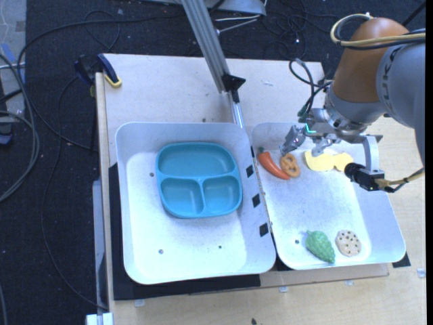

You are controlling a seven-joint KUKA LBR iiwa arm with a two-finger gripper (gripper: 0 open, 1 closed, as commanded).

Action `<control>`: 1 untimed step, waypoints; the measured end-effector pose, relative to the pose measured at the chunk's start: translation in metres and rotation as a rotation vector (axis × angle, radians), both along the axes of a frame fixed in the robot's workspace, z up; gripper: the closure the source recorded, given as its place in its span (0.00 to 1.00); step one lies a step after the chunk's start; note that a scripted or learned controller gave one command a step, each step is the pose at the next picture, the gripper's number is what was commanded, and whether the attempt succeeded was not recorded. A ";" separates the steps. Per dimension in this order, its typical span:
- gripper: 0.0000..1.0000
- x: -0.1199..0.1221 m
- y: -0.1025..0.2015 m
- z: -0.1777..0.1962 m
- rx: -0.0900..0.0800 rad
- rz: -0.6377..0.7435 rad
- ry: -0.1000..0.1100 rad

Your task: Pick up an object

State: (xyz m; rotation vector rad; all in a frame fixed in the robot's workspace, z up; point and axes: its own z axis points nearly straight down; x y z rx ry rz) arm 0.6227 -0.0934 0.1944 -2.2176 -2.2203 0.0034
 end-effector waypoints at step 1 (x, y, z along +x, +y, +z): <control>0.00 0.001 0.000 0.002 0.000 0.000 -0.004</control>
